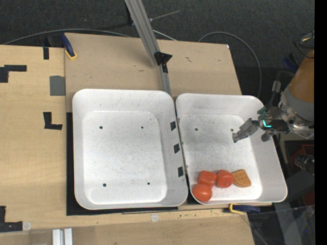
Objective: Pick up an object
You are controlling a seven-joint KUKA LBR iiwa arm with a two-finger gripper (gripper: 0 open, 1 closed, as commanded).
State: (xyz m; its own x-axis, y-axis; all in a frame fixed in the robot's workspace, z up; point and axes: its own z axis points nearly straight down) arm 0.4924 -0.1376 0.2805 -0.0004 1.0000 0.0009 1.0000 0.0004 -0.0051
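A grey robot arm with an orange band reaches in from the right. Its gripper (250, 129) hangs over the right-hand side of the right bin (265, 162). One dark finger (241, 132) points left and slightly down over the bin floor; whether the jaws are spread or pressed together cannot be told from this angle, and nothing is seen between them.

Below the jaws, well apart from them, three rounded red pieces (210, 184) sit clustered against the bin's front wall, touching each other. Just to their right lies a flat orange-tan piece (241, 178) with a ridged, biscuit-like look.

Nothing lies between the jaws and these objects but bare, speckled white bin floor.

Far left of the jaws is the left bin (82, 137), a shallow white tray with rounded corners. Both bins rest on a pale wooden bench (102, 60). A slanted metal rail (145, 27) crosses above.
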